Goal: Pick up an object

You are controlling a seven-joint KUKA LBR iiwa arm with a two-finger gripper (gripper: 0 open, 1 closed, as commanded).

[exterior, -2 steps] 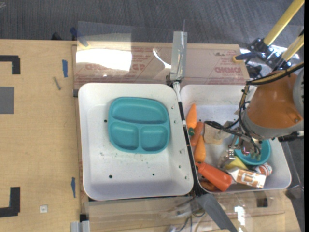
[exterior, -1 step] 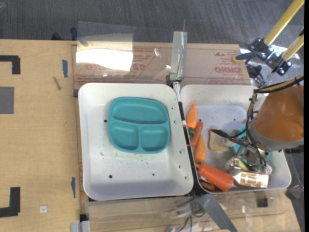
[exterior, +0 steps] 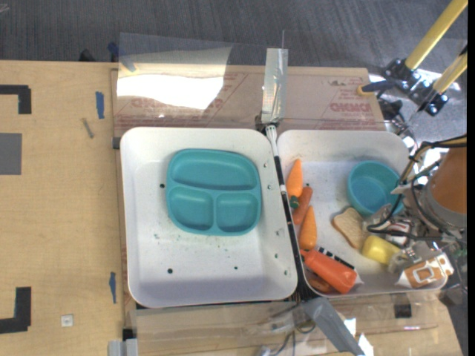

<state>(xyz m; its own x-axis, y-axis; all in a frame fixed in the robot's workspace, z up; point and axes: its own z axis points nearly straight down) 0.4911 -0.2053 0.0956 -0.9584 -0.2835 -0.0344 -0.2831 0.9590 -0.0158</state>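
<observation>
Hand sits low beside glossy yellow lemon and bread slice.

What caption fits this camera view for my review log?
Arm over the right bin of carrots, teal bowl, bread and lemon; teal tray in the left bin.

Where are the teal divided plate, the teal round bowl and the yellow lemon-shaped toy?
teal divided plate (exterior: 214, 191), camera view, central ridge
teal round bowl (exterior: 371, 186), camera view, inner floor
yellow lemon-shaped toy (exterior: 377, 250), camera view, middle
</observation>
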